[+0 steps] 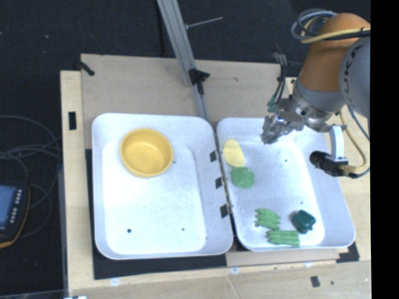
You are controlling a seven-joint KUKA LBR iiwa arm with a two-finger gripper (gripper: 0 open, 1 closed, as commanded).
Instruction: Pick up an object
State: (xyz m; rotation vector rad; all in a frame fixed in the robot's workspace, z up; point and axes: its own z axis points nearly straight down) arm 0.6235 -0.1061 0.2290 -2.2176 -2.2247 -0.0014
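My gripper [272,134] hangs over the back of the right bin [324,167], with the orange-banded wrist above it. A pale yellow object [233,152] lies at the bin's left side, well left of the gripper, with a round green object [243,178] just below it. Near the front of that bin sit two green pod-like pieces [267,217] [283,237] and a dark teal object [304,220]. Nothing shows between the fingers.
The left bin [112,198] holds a yellow bowl [146,152] at its back. A grey metal pole [177,36] slants down to the gap between the bins. A black fitting with cables [327,161] hangs at the right bin's right side.
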